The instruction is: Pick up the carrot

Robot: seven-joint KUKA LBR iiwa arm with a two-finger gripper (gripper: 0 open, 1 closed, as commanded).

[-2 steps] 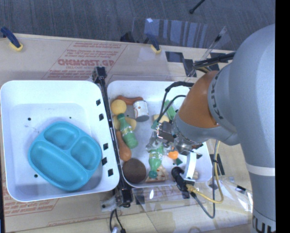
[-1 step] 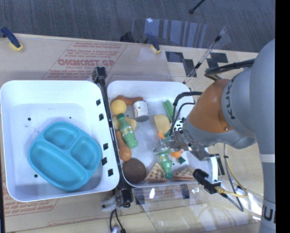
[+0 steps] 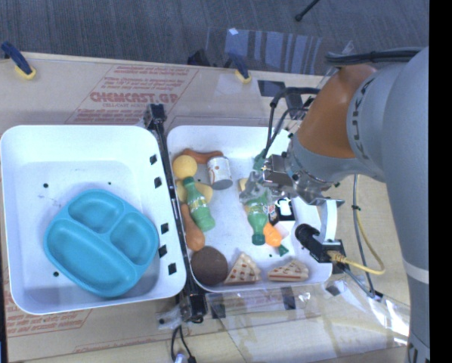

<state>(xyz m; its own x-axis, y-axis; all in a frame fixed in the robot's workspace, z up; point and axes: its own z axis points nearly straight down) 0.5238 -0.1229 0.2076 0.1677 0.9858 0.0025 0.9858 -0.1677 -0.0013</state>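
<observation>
The carrot (image 3: 273, 236) is a short orange piece with a green top, lying in the right bin (image 3: 233, 138) near its right wall. It touches a green bottle (image 3: 256, 222) on its left. My gripper (image 3: 258, 193) hangs over the middle right of this bin, just above the green bottle's upper end and a little up and left of the carrot. Nothing is visibly held. The arm's wrist covers the bin's upper right part.
The right bin also holds a yellow lemon (image 3: 184, 165), a can (image 3: 220, 172), a second green bottle (image 3: 200, 209), a brown ball (image 3: 209, 264) and two pizza slices (image 3: 243, 270). A blue divided plate (image 3: 99, 240) lies in the left bin (image 3: 29, 150).
</observation>
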